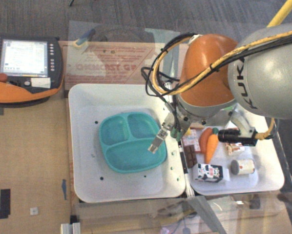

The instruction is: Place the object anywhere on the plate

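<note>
Gripper (157,143): hung over the right edge of the teal divided plate (131,141); whether it was released or clenched, I could not tell, and no object was visible in it.
Plate: lay in the left white bin (82,145), directly below and left of the gripper; presumably set centrally to give a wide drop target.
Candidate objects: carrot (211,145), chocolate bar (189,156), small milk carton (208,172) and can (241,167), all right of the gripper in the right bin (270,179), apart from the plate.
Judgement: placement not yet evident; the plate's compartments appeared bare.
</note>
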You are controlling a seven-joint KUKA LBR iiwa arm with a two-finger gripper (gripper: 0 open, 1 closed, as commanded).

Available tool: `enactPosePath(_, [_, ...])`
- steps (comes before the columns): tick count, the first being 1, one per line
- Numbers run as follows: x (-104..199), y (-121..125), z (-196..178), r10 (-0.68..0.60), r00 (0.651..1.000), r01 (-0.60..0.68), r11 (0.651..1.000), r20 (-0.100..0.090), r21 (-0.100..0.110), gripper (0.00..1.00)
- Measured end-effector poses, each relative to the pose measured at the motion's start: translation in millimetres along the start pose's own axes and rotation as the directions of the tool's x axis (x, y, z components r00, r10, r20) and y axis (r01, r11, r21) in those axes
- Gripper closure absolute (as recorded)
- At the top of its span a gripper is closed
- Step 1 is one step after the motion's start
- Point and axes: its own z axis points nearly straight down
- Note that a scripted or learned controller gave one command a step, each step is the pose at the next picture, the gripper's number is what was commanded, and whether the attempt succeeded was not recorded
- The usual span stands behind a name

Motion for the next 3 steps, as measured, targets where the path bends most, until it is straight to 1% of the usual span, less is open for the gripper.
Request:
enactPosePath(1, [-0.7, 1.3, -10.4, 0.000, 1.000, 0.000, 1.000, 0.002, -0.004, 1.00])
enactPosePath(2, [-0.9, 1.1, -10.3, 0.001, 1.000, -0.001, 1.000, 0.002, -0.004, 0.00])
enactPosePath(3, [-2.0, 1.9, -20.8, 0.002, 1.000, -0.002, 1.000, 0.005, -0.008, 1.00])
